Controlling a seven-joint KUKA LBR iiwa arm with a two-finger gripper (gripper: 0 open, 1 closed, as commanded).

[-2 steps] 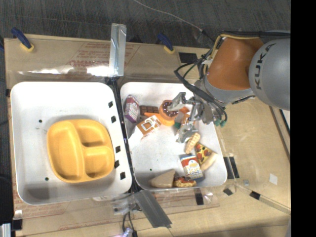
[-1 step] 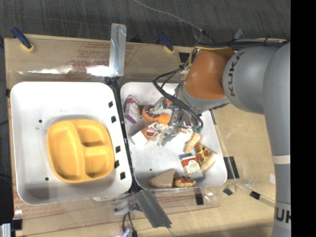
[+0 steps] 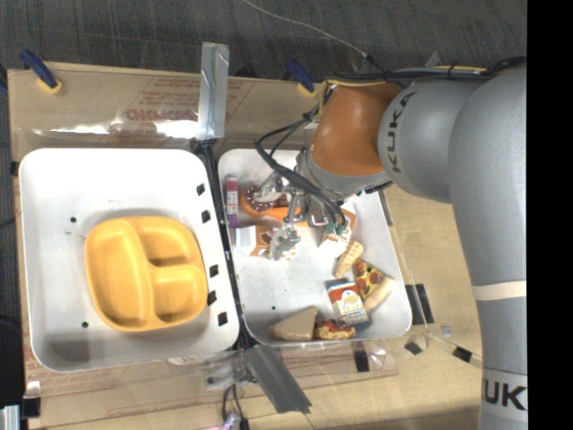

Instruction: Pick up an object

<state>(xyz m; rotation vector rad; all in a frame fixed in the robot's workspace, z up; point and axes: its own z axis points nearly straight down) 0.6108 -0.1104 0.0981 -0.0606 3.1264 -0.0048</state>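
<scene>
Nothing picked yet: my jaws (image 3: 285, 238) hang low in the right white plastic bin (image 3: 304, 312), can't tell their state, small toy food items (image 3: 354, 296) just beyond.

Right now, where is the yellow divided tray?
The yellow divided tray lies in the left white bin, near its middle. The gripper is over the right white bin, with the toy food.

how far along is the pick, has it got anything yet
Done: the arm has reached into the right bin and the gripper is low among the toy food. In hand: nothing visibly held. Left: grasping and lifting an item, such as the pizza slice or small can.
</scene>
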